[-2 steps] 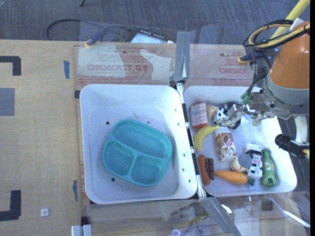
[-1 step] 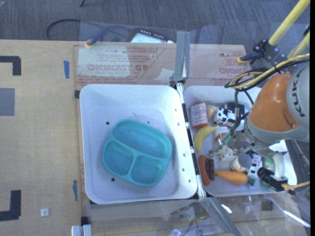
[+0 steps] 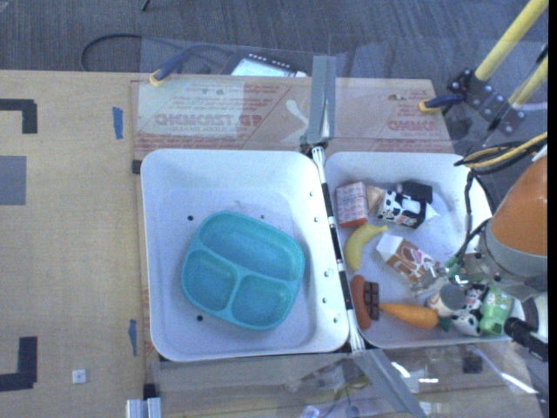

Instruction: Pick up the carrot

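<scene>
Grey carpet lies behind a wooden table [image 3: 70, 259] carrying two shallow white bins side by side, with the arm [image 3: 526, 220] entering at the right.

The left bin [image 3: 165, 190] holds a teal divided plate [image 3: 244, 270], lying flat near its middle. The right bin [image 3: 444, 168] is cluttered: a black-and-white cow toy [image 3: 402, 205] near the back, a small red carton [image 3: 352, 203] beside it, a banana [image 3: 361, 242] below these, a printed snack packet [image 3: 407, 261] to the banana's right, and a red sausage-like piece [image 3: 359, 301] by the dividing wall. The carrot [image 3: 409, 314] lies flat along the bin's front edge, tip toward the sausage, its green top end toward the end effector [image 3: 452, 299]. The end effector sits low over the front right corner, just beside the carrot's top end; whether it is spread or pressed together cannot be told amid the clutter.
</scene>
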Tool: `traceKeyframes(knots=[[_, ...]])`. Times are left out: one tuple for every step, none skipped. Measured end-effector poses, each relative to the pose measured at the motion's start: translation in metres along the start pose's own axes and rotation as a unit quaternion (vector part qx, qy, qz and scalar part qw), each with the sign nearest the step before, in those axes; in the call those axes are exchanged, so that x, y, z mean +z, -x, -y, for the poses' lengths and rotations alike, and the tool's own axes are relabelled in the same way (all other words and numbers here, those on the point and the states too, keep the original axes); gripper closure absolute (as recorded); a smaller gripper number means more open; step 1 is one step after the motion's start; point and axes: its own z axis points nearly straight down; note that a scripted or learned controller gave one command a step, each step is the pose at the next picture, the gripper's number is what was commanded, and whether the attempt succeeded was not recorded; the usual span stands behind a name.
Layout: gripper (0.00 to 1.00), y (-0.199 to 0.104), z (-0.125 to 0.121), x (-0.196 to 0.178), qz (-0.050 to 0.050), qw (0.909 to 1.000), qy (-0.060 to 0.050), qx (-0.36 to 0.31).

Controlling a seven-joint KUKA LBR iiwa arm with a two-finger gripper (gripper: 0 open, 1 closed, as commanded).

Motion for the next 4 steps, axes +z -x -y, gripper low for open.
traceKeyframes(knots=[[0.00,0.031,-0.002,-0.002,-0.011,0.9999,0.001,-0.003],[1.00,0.036,-0.003,-0.012,-0.002,1.0000,0.005,-0.001],[0.00,0.031,-0.004,-0.011,-0.007,1.0000,0.003,-0.004],[0.00,0.033,-0.003,-0.107,0.000,0.9974,-0.001,-0.073]])
